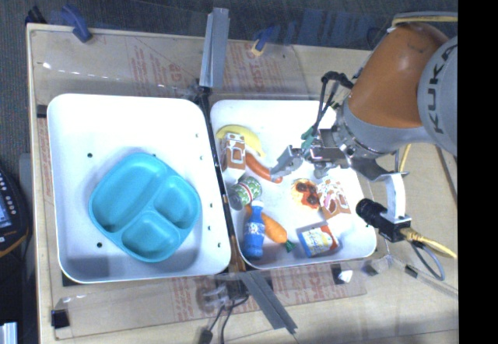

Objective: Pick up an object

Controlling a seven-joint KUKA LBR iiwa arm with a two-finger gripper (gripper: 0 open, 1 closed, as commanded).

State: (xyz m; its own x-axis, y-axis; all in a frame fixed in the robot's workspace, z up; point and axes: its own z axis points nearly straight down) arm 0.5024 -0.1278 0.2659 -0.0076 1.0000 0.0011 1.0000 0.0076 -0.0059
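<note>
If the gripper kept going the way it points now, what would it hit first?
Probably the orange carrot-like piece just beyond the gripper, which points left; next the small carton. Height is unclear.

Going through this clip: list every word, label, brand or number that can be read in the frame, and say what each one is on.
"KU": dark letters on the grey arm casing, cut off at the frame edge.
Blue bottle: has a label, too small to read.
Small box at the near side of the right bin: printed front, blurred.
Carton by the banana: print unreadable.
Bench: faint reddish printing on tape, illegible.
</note>
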